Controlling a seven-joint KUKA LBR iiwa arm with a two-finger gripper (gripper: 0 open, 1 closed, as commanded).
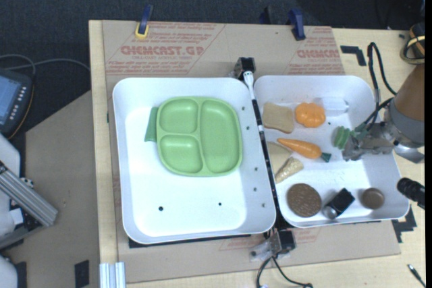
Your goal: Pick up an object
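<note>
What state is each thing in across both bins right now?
green tray: flat, left bin, compartments up
bread slice: flat
orange: loose, beside bread
carrot: on its side
brown disc: flat
black block: tilted
tool: low in right bin, near a green item

Grey arm (409, 119), orange band

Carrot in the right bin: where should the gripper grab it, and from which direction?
Grip the carrot across its thick orange middle, coming straight down. It lies flat and slanted, pointed end up-left, green stub lower-right, so set the fingers across its long axis. Bare bin floor shows on both long sides; the bread and wedge sit nearer its tip, so stay mid-body. The gripper is just right of it.
</note>
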